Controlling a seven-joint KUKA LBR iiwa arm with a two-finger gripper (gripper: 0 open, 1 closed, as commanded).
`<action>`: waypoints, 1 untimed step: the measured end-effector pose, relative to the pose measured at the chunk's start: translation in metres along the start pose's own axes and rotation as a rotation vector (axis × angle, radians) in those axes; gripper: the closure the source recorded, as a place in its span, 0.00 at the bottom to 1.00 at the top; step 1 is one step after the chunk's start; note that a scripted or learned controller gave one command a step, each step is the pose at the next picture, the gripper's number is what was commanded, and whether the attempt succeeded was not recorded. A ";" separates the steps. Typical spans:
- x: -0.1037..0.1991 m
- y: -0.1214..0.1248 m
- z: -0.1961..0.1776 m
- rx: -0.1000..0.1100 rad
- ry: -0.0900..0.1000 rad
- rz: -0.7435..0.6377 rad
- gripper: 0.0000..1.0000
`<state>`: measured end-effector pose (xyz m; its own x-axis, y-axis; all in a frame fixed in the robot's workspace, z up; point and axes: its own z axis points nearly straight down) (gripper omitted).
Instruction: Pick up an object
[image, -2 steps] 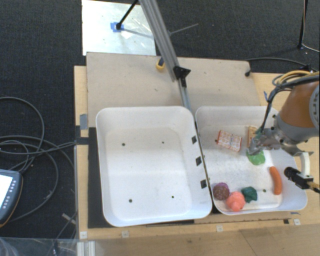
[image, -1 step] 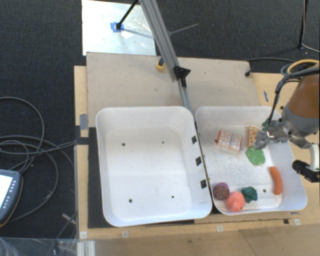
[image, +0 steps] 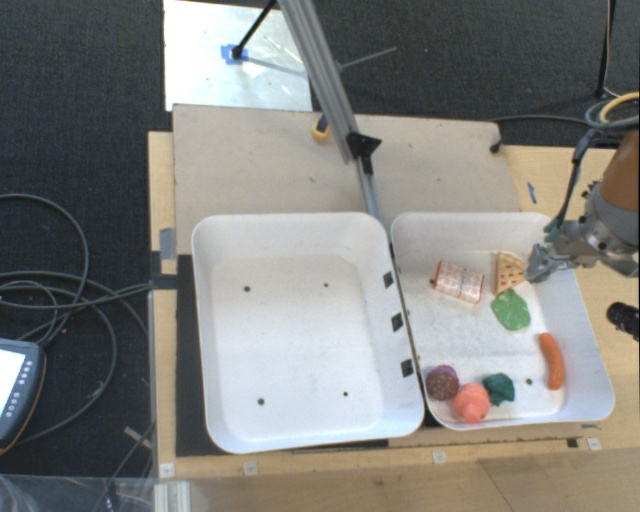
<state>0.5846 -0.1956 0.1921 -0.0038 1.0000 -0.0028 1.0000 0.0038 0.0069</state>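
Note:
The right bin (image: 590, 395) holds several small items. Across its far half lie a pink striped wafer block (image: 459, 281), a tan waffle wedge (image: 509, 270) and a green leaf-shaped piece (image: 512, 310). An orange sausage-shaped piece (image: 551, 360) lies by the right wall. Along the near wall sit a maroon ball (image: 442, 381), a salmon-pink piece (image: 472, 402) and a dark green piece (image: 498, 387). My gripper (image: 541, 262) hangs at the bin's far right, just right of the waffle wedge, close to its edge. I see nothing held in it.
The left bin (image: 215, 240) lies beside the right one, with black clips along the shared wall (image: 396, 320). A slanted grey pole (image: 335, 95) rises over the back of the bench. Cables (image: 60, 300) and a pendant (image: 15, 385) lie on the floor at left.

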 end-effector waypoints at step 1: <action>0.003 0.001 -0.064 -0.002 0.000 -0.002 1.00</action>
<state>0.5855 -0.1922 0.2566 -0.0062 1.0000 -0.0029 0.9999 0.0062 0.0086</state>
